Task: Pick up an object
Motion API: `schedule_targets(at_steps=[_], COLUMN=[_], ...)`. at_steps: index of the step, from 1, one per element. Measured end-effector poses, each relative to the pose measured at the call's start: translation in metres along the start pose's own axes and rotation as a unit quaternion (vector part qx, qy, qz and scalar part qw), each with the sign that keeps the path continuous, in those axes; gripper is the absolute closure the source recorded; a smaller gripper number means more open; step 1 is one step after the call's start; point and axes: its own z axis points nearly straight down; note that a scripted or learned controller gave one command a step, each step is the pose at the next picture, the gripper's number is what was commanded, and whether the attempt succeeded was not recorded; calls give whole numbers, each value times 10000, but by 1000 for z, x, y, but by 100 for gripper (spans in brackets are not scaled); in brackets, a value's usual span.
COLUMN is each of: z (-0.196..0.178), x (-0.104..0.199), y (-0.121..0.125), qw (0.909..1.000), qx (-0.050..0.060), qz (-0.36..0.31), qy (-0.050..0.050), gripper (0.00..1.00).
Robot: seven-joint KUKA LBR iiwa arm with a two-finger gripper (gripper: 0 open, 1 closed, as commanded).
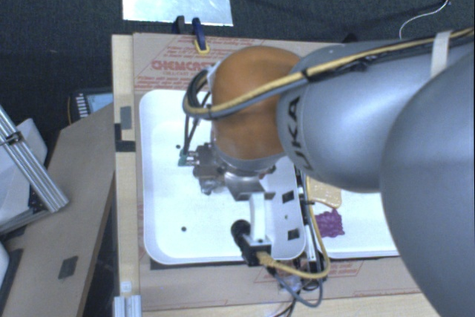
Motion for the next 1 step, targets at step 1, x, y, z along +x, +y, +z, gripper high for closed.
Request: schedule_targets(at_steps=[1], z=[107], x=[5], y=[2], qw=[10000], qx=[-24], qz=[-2], qy=[15], gripper=[100])
